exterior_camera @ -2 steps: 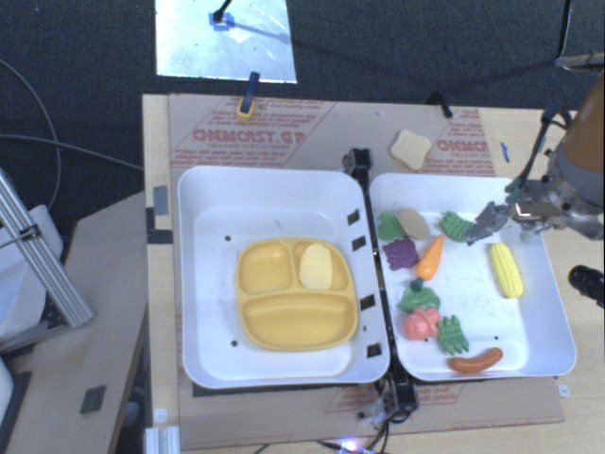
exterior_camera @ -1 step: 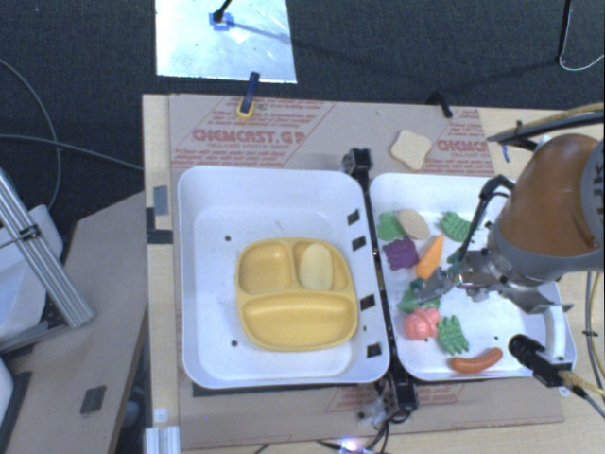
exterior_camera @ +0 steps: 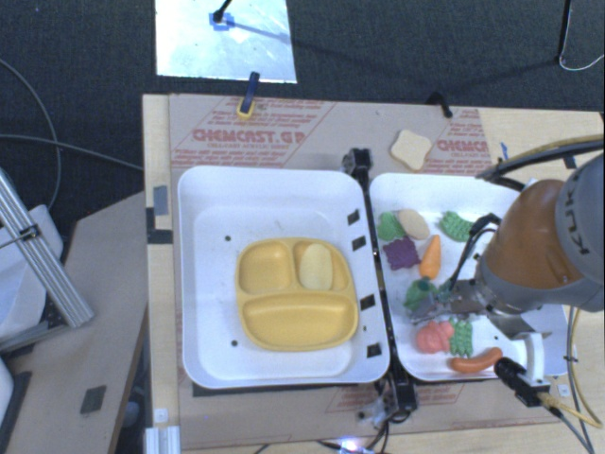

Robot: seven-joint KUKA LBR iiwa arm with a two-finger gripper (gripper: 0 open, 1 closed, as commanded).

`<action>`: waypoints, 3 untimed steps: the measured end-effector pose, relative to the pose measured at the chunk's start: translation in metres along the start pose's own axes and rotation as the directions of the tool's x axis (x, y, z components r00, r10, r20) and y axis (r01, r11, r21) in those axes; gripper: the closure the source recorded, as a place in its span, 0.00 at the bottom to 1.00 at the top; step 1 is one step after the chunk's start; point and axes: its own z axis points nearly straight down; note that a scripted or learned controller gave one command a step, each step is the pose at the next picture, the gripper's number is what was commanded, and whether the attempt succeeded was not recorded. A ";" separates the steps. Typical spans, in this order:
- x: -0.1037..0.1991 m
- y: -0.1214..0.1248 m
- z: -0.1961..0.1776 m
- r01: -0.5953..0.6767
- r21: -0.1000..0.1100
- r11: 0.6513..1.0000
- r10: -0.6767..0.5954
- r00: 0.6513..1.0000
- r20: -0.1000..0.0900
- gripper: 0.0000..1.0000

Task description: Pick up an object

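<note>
Two shallow white bins side by side on a cardboard-covered bench (exterior_camera: 284, 126). In the left white bin (exterior_camera: 213, 206), a yellow plastic divided tray (exterior_camera: 296, 292) with three compartments, lying flat near the middle. In the right white bin (exterior_camera: 454, 201), a scatter of small toy foods: a green leafy piece (exterior_camera: 389, 226) touching a beige oval piece (exterior_camera: 413, 222), a second green ruffled piece (exterior_camera: 455, 225) farther right, a purple block (exterior_camera: 402, 253) just below the first two, an orange carrot (exterior_camera: 430, 256) tilted beside it, a dark green broccoli-like piece (exterior_camera: 419, 293), a pink-red rounded piece (exterior_camera: 434, 337), a green ridged piece (exterior_camera: 461, 336) just beside that, and an orange-red sausage (exterior_camera: 475, 359) near the front rim. Outside the bins, a beige toast slice (exterior_camera: 411, 148) on the cardboard. Grey arm with orange band (exterior_camera: 534, 239) reaching in from the right, low over the right bin; two-finger gripper (exterior_camera: 437, 304) down among the broccoli-like and pink-red pieces. Cannot tell the claw's state, nor whether anything sits within it.
</note>
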 end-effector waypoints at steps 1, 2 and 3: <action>0.001 0.069 -0.005 0.008 -0.010 1.000 -0.008 1.000 0.002 0.00; -0.001 0.068 -0.017 0.005 -0.010 1.000 -0.005 1.000 0.003 1.00; 0.020 0.050 -0.006 0.005 -0.011 1.000 -0.005 1.000 0.003 1.00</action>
